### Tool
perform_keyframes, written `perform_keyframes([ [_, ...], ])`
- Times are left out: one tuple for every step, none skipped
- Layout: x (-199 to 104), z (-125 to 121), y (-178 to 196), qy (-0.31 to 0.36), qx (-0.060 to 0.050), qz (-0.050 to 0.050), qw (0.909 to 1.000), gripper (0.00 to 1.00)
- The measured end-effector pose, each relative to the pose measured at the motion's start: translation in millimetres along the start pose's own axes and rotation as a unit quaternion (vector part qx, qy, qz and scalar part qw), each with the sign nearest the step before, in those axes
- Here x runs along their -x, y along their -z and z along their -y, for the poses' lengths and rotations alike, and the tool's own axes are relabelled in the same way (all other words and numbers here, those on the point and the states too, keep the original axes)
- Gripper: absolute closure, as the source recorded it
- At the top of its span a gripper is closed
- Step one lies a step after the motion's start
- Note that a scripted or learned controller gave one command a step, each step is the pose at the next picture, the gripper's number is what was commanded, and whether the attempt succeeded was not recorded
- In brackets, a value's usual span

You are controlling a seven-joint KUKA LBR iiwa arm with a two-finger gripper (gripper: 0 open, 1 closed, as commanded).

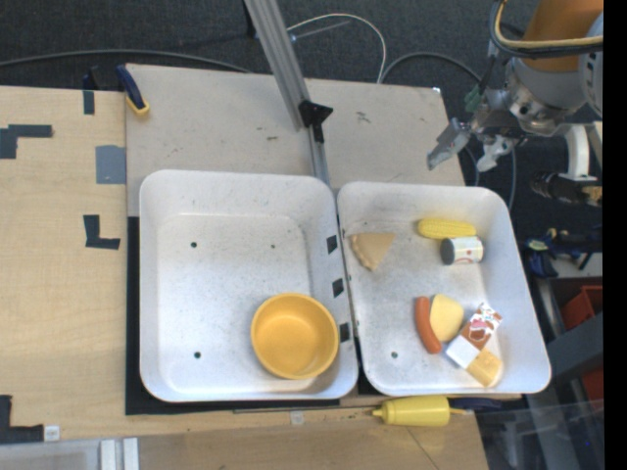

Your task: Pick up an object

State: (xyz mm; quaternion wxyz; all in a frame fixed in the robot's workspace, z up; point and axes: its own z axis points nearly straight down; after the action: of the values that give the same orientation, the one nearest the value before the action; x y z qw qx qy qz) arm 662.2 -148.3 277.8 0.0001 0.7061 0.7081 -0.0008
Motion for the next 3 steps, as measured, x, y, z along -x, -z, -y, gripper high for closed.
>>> perform_keyframes([
  [0,0,0,0.000,0.000,0.000,1.0000,0.00],
  [-5,-5,-46,0.000,-0.002,0.000,1.0000,0.00],
  [-1,3,-95,-0.001,-0.003,0.000,1.0000,0.00],
])
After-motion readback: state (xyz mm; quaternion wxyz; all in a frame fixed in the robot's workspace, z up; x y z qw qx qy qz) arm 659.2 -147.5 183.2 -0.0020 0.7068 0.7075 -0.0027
